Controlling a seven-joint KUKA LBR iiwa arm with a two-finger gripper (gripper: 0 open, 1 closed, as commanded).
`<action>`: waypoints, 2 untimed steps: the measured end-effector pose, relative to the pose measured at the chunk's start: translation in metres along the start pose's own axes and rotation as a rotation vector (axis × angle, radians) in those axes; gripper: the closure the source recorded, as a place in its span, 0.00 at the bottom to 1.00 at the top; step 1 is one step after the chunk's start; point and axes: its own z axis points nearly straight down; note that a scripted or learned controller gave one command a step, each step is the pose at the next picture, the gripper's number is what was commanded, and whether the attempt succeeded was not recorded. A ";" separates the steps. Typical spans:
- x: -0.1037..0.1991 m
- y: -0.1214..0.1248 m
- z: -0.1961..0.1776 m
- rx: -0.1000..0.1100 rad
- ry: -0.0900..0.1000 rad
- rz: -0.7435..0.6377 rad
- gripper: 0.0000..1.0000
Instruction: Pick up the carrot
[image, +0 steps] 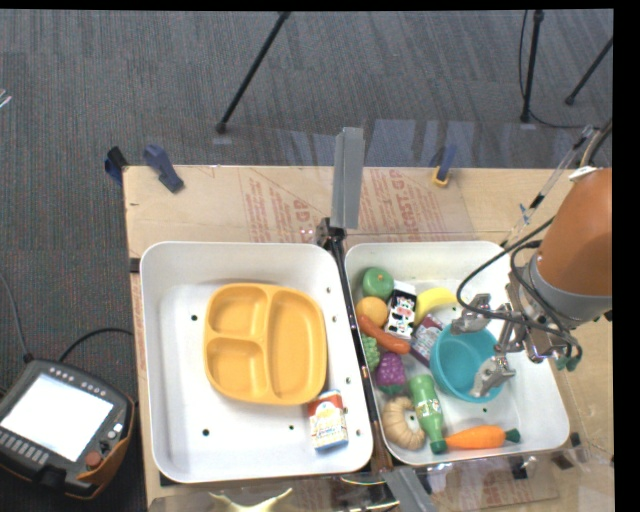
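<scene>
Orange carrot (476, 437) by green bottle (427, 410), teal bowl (466, 364) above; tool (493, 378) state unclear.

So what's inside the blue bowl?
The blue bowl in the right bin looks empty: bare blue inside. The gripper hangs over its right rim, hiding a bit there. The carrot lies in front of the bowl, outside it.

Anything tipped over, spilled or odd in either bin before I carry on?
Nothing spilled or broken. The green bottle lies on its side against the donut, and the small carton sits alone by the yellow plate. The carrot lies flat at the right bin's near edge.
</scene>
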 end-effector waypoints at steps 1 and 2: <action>0.032 0.039 0.086 -0.002 0.007 0.046 0.00; -0.013 0.048 0.111 0.005 -0.008 0.530 0.00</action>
